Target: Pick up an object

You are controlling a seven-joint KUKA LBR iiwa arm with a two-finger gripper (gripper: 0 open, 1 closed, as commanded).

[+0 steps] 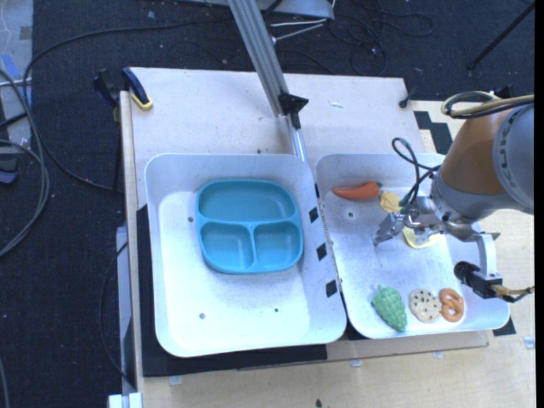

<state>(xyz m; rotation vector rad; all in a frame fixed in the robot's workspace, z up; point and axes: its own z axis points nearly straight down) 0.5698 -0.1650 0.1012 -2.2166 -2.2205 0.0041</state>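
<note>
- Objects for picking are seen in the right bin [357,313]: an orange carrot toy [358,191] lies near the bin's far edge, with a small yellow piece [390,201] just beside its right end.
- A second yellowish piece [420,239] is partly hidden under the wrist of the arm, so its shape cannot be told.
- Along the near edge of the right bin three items are lined up: a green knobbly toy [389,307], a round cookie [423,305] and a pretzel [451,304], the cookie and pretzel just beside each other.
- The gripper [384,232] is held low over the middle of the right bin, between the carrot toy and the row at the near edge, pointing toward the view's left.
- Nothing is seen between the jaws; whether they are wide or narrow cannot be told from this view.
- The arm [484,160] is seen reaching in from the right, its orange band above the wrist, with black cables looped beside it.
- The left bin [170,313] is set touching the right one and carries a blue divided tray [250,225] with three compartments, placed toward its far side.
- Both bins rest on a pale tabletop [212,109].
- A slanted metal pole [259,41] is seen running from the top of the view down to the far junction of the bins.
- Dark floor with loose cables surrounds the tabletop.
</note>
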